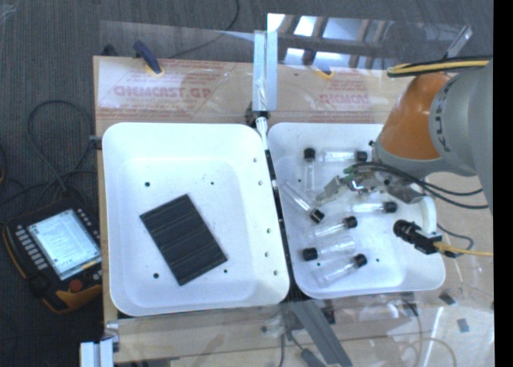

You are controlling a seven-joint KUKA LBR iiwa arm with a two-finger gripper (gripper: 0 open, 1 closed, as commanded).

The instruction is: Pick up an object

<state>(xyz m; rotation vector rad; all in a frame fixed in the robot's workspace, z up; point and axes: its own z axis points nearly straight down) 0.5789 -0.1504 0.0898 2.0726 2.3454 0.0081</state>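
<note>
Several clear vials with black caps lie scattered in the right bin (pixel 417 281). One vial (pixel 309 167) lies near the bin's back left, another (pixel 302 201) runs slantwise by the left wall, and a third (pixel 340 268) rests near the front. My gripper (pixel 341 187) hangs low over the middle of this bin, just above the vials, with the grey arm and its orange band reaching in from the right. A vial (pixel 371 207) lies just right of the gripper. Nothing is visibly held between the fingers.
A black ribbed rectangular pad (pixel 183 238) lies slantwise in the left bin (pixel 120 157). A raised rim separates the two bins. A handheld control pendant (pixel 54 247) sits on the floor to the left of the bench.
</note>
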